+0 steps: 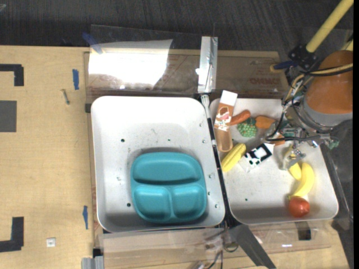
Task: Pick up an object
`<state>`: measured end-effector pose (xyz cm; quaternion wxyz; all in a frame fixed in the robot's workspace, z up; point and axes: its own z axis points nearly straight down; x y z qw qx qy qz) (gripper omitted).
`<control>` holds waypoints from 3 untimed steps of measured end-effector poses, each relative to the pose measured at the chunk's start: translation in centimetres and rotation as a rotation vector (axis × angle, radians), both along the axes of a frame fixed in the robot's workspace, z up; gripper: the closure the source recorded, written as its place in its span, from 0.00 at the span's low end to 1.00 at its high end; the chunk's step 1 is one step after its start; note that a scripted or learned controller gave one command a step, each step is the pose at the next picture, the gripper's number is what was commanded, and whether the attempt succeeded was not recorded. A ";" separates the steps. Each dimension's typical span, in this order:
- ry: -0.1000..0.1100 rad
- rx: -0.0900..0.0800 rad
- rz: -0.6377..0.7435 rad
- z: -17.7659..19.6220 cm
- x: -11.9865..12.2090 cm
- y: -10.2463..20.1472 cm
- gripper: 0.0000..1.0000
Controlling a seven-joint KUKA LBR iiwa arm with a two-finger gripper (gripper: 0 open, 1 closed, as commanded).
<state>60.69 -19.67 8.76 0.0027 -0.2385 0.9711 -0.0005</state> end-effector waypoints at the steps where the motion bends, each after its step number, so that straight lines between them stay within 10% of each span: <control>1: -0.005 0.000 -0.020 0.0 0.7 1.2 0.00; 3: -0.002 -0.001 0.091 0.1 -0.1 4.4 0.00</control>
